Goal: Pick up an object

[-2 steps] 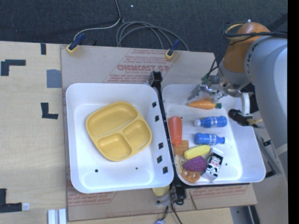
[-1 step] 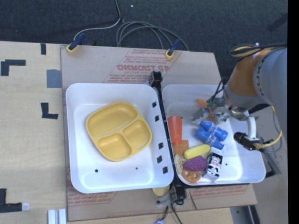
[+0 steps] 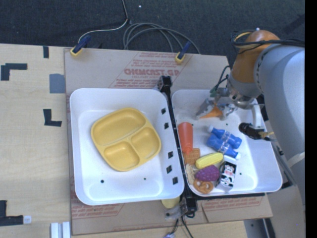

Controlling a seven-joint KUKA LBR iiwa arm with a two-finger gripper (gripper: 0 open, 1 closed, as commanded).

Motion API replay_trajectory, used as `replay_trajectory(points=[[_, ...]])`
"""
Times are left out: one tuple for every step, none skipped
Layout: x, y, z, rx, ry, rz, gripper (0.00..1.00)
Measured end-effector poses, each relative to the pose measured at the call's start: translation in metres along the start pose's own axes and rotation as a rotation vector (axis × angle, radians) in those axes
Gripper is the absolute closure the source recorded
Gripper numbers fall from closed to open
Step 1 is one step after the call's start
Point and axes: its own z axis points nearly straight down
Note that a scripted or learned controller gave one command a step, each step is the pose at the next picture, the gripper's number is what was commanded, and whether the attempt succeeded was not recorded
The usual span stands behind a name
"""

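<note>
**Gripper on small orange piece, far part of right bin**

The gripper (image 3: 214,109) sits low in the right bin (image 3: 262,180), up-view and right of the orange-red cylinder (image 3: 185,136). A small orange object (image 3: 215,113), wedge- or carrot-like, lies between the grey fingers (image 3: 203,110); they look closed onto it, narrow gap, though whether it is off the floor cannot be told. It is just right of the cylinder's top end, well away from the pile toward the near rim: blue bottle (image 3: 224,140), yellow corn (image 3: 209,159), purple grapes (image 3: 207,173), black-and-white carton (image 3: 227,174).

To do this step well: keep the squeeze firm, lift straight up, avoid dragging toward the divider or the bottle, check the piece rises with the fingers.

The piece's long axis runs roughly left-right in the view; its narrow end seems to point right, but it is too small to be sure. The yellow divided plate (image 3: 126,138) sits in the left bin (image 3: 86,182), well left of the cylinder.
</note>
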Motion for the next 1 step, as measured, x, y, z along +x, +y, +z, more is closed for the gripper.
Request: replay_trajectory(points=[[-0.0008, -0.0053, -0.0067, 0.014, 0.005, 0.005, 1.0]])
